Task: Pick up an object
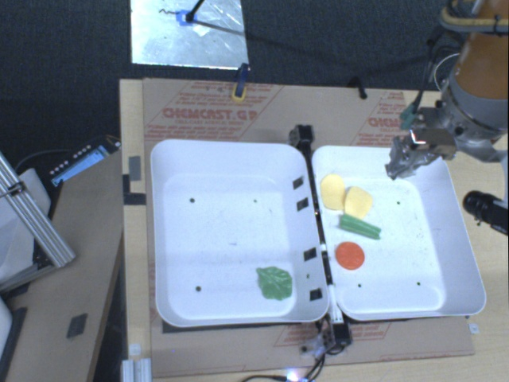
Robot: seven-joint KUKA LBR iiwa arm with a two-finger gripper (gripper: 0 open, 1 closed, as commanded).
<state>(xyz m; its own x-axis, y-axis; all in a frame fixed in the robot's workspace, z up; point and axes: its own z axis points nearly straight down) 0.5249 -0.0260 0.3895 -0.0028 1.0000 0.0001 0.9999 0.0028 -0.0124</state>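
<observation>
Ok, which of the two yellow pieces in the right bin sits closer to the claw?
The right-hand yellow piece, the one nearest the green stick. The other yellow piece lies beside the divider, farther from the claw.

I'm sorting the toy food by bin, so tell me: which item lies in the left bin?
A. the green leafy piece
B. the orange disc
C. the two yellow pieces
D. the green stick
A: the green leafy piece lies near the front of the left bin, while the orange disc, green stick and yellow pieces all sit in the right bin.
</observation>
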